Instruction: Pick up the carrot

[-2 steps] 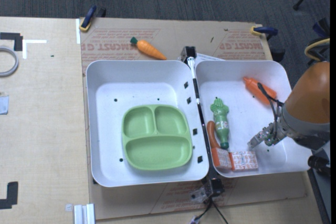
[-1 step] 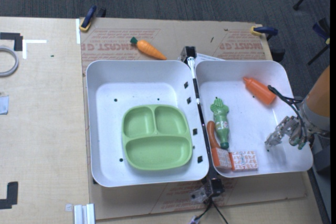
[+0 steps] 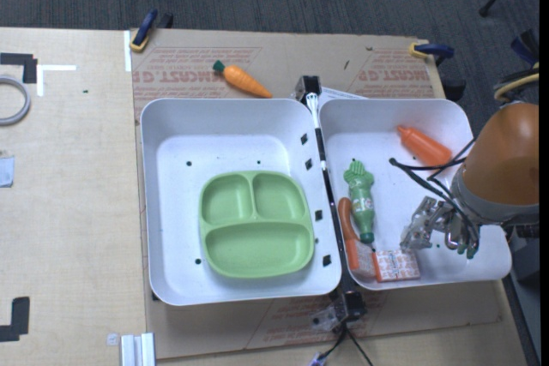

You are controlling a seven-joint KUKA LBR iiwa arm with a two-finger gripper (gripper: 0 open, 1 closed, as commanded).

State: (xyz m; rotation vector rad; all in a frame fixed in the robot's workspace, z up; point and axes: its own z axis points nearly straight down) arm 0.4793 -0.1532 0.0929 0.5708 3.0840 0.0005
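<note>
Down at the near edge of the right bin (image 3: 493, 274), around its 6 o'clock, lies a small flat packet (image 3: 395, 266) with red print. Just past it, at roughly 4 o'clock in that bin, hangs the claw (image 3: 436, 227), low over the white floor with black cables trailing off it. Honestly can't tell whether it's released or clenched, the metal bits blur together from up here. Nothing shows in its grip, and I can't make out it touching any of the items.

At 9 o'clock from the claw there's a green toy bottle (image 3: 360, 201) lying lengthwise. A reddish sausage (image 3: 347, 240) lies right alongside it, against the bin's left wall. At 12 o'clock from the claw, near the far right corner, sits an orange tapered piece (image 3: 423, 146).

Over in the left bin (image 3: 163, 184) is a green divided plate (image 3: 256, 224), three sections.

Now the carrot (image 3: 244, 80): it's not in either bin. It lies on the cardboard sheet (image 3: 283, 60) beyond the left bin's far rim, at about 10 o'clock from the claw and well apart. Its green top points to 9 o'clock. Both bin walls and the bottle sit between them.

Count: two bins, one plate, one bottle, one sausage, one packet, one carrot, and two blue clamps (image 3: 144, 28) on the sheet's far corners.
</note>
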